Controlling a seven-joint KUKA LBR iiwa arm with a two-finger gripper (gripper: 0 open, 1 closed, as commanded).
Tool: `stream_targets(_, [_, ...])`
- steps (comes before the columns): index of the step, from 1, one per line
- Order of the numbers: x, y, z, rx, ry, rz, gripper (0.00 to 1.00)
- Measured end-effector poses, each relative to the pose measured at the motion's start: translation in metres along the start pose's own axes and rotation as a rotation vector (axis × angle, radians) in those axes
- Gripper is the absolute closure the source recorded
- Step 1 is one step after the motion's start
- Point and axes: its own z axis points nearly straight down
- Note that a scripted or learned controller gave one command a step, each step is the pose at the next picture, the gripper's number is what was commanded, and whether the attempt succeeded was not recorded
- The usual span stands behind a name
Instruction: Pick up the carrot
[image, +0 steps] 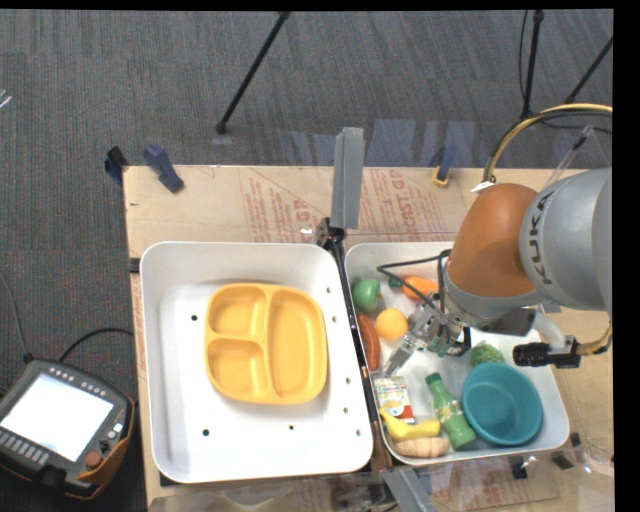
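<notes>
The left bin (160, 400) holds a yellow divided plate (267, 342) with bare white floor all around it. The right bin (560, 425) is crowded, with little free floor. The arm (530, 250) hangs over its middle; the gripper (412, 345) has its fingers spread, gripping nothing. A teal bowl (500, 403) sits near the right rim. The carrot (418, 287) lies by the far wall, partly under the arm.

The grey arm (575, 240) bore black letters reading "KUK". Red print on the cardboard sheet (250, 200) lay upside down and could not be read.
</notes>
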Motion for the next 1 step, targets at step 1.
stream_targets(1, [-0.0063, 0.0053, -0.0005, -0.002, -0.003, 0.116, 0.00])
